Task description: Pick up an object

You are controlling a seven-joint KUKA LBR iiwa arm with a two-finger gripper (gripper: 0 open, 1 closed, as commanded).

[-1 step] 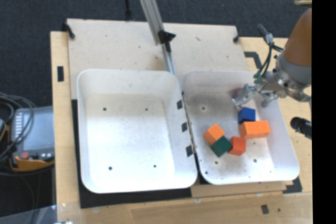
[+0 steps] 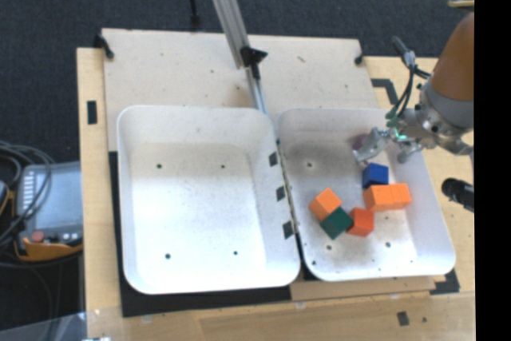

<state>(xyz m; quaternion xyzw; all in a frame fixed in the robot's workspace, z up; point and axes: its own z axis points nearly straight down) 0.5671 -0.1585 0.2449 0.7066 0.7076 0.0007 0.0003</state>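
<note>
Poised over the upper right part of the right-hand shallow white bin [image 2: 431, 251], the robot's hand [image 2: 383, 141] sits at the end of the grey arm with its orange band [image 2: 457, 60], which reaches in from the right edge of the frame. Whether the hand is spread or pressed together cannot be told at this size, and nothing is visibly pinched in it.

Candidate objects lie just below it, in the middle of that bin: a small blue block [image 2: 375, 174] nearest the hand, a long orange block [image 2: 388, 196] touching it from below, an orange cube [image 2: 325, 203], a dark green cube [image 2: 337, 222] and a small red-orange block [image 2: 362, 222].

Crowding looks like the main risk. The blue block and the long orange block touch, and the green cube is wedged between the orange cube and the red-orange block, so a descending hand could land on a neighbour, push the cluster apart, or close on an edge and let the piece slip out.

Elsewhere, the left-hand white bin [image 2: 136, 132] sits alongside on the pale wooden surface [image 2: 200, 60]. A slanted metal rail [image 2: 227, 4] crosses the upper centre, well away from the blocks, and a grey box with cables [image 2: 48, 204] sits at the left edge.
</note>
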